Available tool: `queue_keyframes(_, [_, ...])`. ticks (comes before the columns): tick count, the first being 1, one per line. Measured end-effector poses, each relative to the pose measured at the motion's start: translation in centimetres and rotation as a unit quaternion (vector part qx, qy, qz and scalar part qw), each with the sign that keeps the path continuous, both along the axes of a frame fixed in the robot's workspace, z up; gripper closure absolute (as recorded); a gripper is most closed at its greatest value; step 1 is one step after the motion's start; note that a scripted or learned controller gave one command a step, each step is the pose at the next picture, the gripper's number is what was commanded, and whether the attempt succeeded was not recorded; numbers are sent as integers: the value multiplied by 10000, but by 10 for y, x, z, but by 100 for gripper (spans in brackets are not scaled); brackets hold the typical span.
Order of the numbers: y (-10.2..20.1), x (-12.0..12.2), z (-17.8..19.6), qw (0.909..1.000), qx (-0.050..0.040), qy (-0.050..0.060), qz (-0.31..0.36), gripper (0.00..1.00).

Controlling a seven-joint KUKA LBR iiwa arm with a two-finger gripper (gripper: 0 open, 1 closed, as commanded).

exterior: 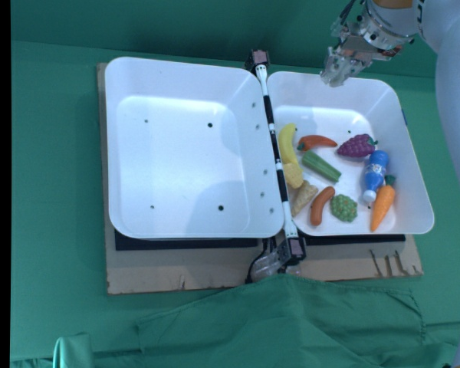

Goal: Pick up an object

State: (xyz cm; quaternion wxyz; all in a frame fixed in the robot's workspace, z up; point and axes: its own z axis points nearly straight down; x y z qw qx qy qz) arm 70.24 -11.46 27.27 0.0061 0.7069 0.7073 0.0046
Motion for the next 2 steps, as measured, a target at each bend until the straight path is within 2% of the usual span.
queue_keyframes(1, [-1, -1, -6, 10000, 1, 46, -12, 0])
queue_keyframes(2, [19, -2, -90, 9999, 6, 108, -4, 0])
